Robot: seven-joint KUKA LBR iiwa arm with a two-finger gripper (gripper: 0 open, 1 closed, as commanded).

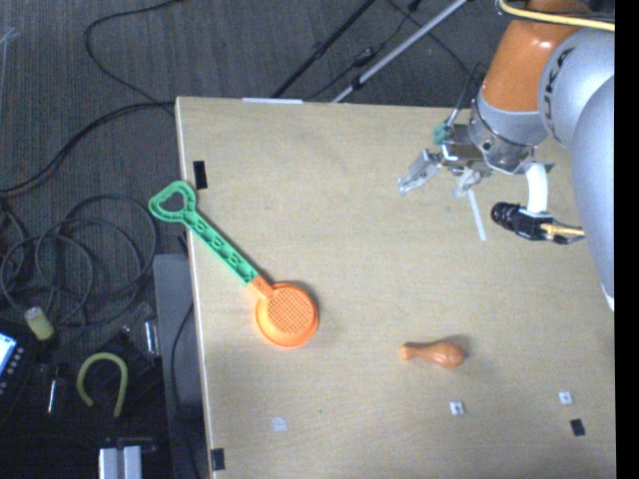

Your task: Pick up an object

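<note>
An orange sieve head on a green handle lies at the left side of the tan bench top, its handle pointing up-left past the edge. A small orange drumstick-shaped toy rests lower, near the middle right. My gripper hangs at the upper right, well above and right of both objects. Its two pale fingers are spread open, and nothing sits between them. The grey arm with its orange band comes in from the right edge.
A black cylindrical part with a yellow cable juts out beside the wrist. Small square markers dot the bench's lower right. Off the left edge, dark floor holds looped cables and a green U-shaped item.
</note>
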